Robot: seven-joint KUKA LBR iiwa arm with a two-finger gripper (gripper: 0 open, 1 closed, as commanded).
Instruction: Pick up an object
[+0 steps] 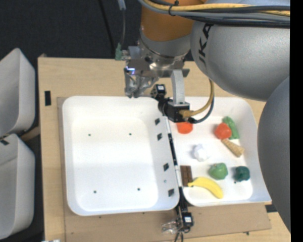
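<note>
Reaching in from the view's right, the grey arm (242, 39) carries the gripper (135, 88) above the far rim of the left bin (111, 155), close to where the two bins meet. Whether the gripper is open or closed cannot be told from this slant. The tan bench (50, 150) spreads beneath it and out to both sides.

The left bin stretches from under the gripper toward the camera. The right bin (247, 150) sits to the view's right of the gripper, and every pickable thing lies in it, all apart from the gripper. The banana (207, 187) is farthest from it, at the near rim, with a brown block (186, 173) just beside it. A light green lump (218, 171) and a dark green one (241, 173) lie near the banana. A tan stick (233, 147), a white crumpled piece (200, 152), a red ball (222, 131) touching a green piece (231, 126), and an orange-red ball (185, 127) lie closer, the last nearest the gripper.
</note>
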